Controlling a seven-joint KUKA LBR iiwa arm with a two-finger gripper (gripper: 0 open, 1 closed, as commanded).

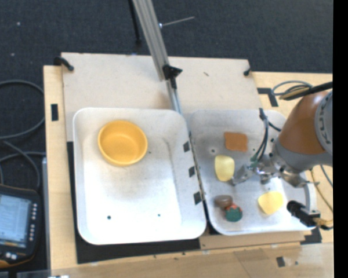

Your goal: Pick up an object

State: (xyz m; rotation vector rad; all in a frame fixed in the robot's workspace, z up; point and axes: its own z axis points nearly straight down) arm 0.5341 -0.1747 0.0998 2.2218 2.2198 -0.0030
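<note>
Yellow bowl (123, 142): far left of pincer, alone in left bin (93, 213).
Pale yellow block (224, 168): just left of pincer, resting on right bin (204, 126) floor — likeliest target, not lifted.
Pincer (249, 174): low over right bin, grasp state impossible to tell.
Progress: nothing raised — pick outstanding.

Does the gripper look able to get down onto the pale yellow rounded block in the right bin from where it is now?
Probably yes. The gripper hangs right beside the pale yellow rounded block, which lies apart from the orange-brown square piece and the brown and green pieces, with nothing on top of it.
</note>
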